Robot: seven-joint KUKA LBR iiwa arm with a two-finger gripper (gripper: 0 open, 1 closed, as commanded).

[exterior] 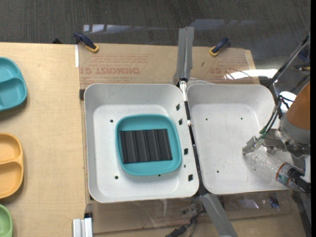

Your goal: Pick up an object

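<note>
A clear plastic bottle (267,165) with a red-brown cap end (286,175) lies on its side in the front right corner of the right bin (222,132). My gripper (253,147) hangs low over that corner, right at the bottle's left end and partly over it. The grey arm with its orange band (300,108) comes in from the right edge. The bottle's see-through body blurs the line between it and the gripper, so contact is unclear.
The left bin (98,132) holds a teal tray (148,144) with a dark ribbed insert. Teal (10,88), orange (10,164) and green (4,221) plates lie on the bench at far left. Cables (271,122) hang by the arm over the right bin's wall.
</note>
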